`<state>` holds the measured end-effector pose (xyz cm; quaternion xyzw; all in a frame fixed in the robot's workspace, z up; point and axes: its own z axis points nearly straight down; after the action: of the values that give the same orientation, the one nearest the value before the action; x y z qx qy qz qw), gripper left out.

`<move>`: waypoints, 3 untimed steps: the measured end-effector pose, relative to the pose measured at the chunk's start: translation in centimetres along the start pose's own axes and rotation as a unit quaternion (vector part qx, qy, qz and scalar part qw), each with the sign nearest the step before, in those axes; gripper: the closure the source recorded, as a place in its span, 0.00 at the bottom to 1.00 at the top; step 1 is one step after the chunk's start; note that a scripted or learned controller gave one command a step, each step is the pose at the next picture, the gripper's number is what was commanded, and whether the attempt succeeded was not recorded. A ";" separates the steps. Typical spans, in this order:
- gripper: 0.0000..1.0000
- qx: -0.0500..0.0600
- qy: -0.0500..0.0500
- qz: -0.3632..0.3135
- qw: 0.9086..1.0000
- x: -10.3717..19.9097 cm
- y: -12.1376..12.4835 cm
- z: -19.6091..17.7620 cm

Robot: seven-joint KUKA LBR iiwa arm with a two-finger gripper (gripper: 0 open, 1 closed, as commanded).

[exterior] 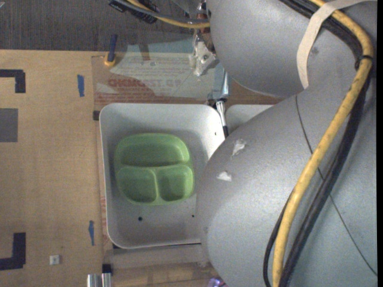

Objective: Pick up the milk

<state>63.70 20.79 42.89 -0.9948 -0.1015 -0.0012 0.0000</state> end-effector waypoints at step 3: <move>1.00 0.000 -0.004 -0.082 0.997 -2.9 8.7 -1.6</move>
<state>62.63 11.72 44.45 -0.9832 -0.1827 0.0033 -0.0004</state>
